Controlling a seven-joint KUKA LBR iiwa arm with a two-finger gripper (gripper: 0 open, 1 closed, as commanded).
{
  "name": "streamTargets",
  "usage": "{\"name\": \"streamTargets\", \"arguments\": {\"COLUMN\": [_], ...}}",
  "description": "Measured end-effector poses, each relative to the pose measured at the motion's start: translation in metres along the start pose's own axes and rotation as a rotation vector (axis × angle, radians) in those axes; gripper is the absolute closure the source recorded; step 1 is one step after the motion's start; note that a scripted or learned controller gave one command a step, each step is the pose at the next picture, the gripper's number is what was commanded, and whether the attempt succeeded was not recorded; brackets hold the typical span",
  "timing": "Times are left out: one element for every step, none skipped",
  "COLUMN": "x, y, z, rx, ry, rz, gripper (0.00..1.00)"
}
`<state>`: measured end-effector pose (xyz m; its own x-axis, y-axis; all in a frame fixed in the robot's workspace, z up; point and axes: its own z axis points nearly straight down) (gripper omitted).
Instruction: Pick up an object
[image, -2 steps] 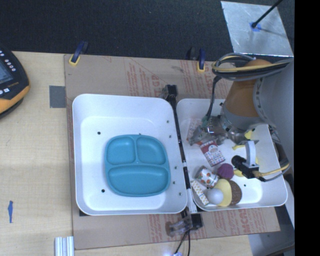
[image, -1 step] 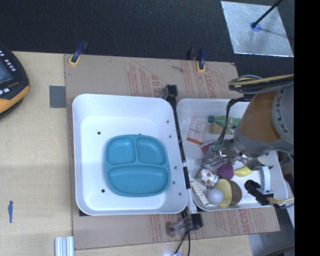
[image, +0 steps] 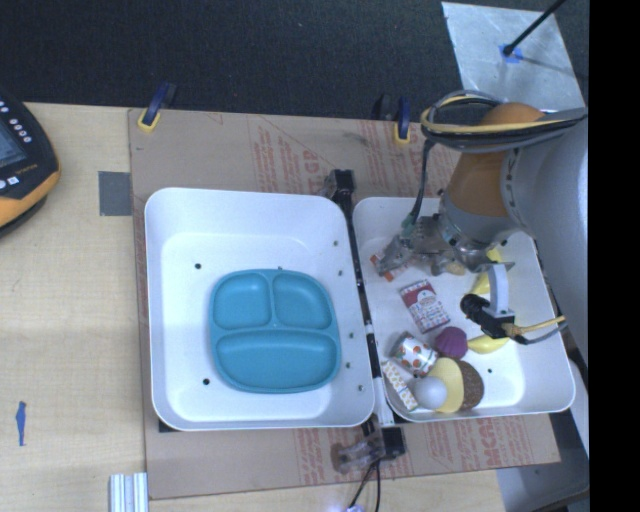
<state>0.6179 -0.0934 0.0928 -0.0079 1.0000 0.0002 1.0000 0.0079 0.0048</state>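
Tool: the grey two-finger tool (image: 405, 250) is low in the right white plastic bin (image: 545, 395); I cannot tell how its jaws stand.
Targets: a small red-and-white printed packet (image: 423, 304) lies just in front of the tool; a purple round object (image: 451, 342), yellow banana-shaped toy (image: 487, 345) and white ball (image: 432, 393) lie further off.
Left bin: the blue three-compartment plastic plate (image: 274, 330) sits well apart from the tool, likely kept out of the picking clutter.

A light wooden table (image: 70, 330) fills most of the scene, overlaid with a brown cardboard sheet (image: 260, 150) held at its far edge by a yellow clamp (image: 155, 105) and a blue clamp (image: 402, 115). Beyond the table lies dark carpeted floor (image: 250, 50), with a pale sheet (image: 510, 50) at upper right. A strip of grey tape (image: 115, 193) sits beside the cardboard's left edge.
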Motion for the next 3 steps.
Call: {"name": "streamTargets", "arguments": {"x": [-0.004, -0.022, -0.021], "y": [-0.065, -0.124, -0.121], "z": [0.001, 0.001, -0.01], "rx": [0.014, 0.013, 0.01], "ry": [0.0, 0.0, 0.0], "rz": [0.005, 0.007, 0.002], "gripper": [0.0, 0.0, 1.0]}}
